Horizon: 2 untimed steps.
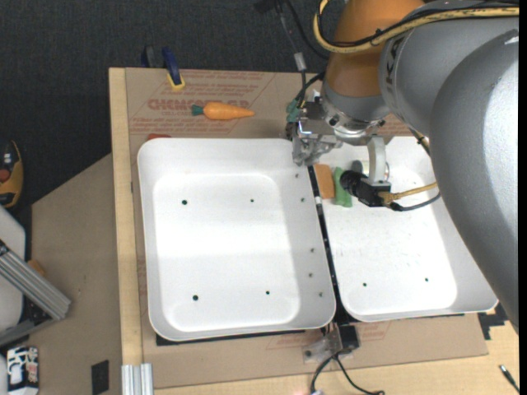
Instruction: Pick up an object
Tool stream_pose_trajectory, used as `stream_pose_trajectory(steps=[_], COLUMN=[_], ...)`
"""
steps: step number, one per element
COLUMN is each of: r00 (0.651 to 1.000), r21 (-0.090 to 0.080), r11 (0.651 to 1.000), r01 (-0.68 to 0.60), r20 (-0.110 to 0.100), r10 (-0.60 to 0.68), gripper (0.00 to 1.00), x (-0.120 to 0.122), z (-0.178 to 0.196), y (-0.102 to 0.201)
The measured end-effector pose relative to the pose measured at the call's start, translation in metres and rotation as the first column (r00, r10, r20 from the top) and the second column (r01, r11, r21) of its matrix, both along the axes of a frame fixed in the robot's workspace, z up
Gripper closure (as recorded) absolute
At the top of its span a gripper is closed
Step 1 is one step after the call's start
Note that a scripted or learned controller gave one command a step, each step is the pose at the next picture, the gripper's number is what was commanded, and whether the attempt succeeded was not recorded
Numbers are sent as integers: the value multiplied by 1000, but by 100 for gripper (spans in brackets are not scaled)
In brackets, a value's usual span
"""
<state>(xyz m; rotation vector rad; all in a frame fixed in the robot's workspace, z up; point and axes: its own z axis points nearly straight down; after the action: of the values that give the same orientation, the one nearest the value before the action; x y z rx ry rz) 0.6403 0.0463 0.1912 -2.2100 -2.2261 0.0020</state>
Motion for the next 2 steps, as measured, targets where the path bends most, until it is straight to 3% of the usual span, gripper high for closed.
stream_pose_trajectory(steps=[1,2], r00=[1000,1000], r21=[2,0], r11=[1000,1000], r01=[-4,4], r20=[13,10], r10=[4,-4], gripper=[100,100], x=[27,22], z=[34,87], y=[145,180])
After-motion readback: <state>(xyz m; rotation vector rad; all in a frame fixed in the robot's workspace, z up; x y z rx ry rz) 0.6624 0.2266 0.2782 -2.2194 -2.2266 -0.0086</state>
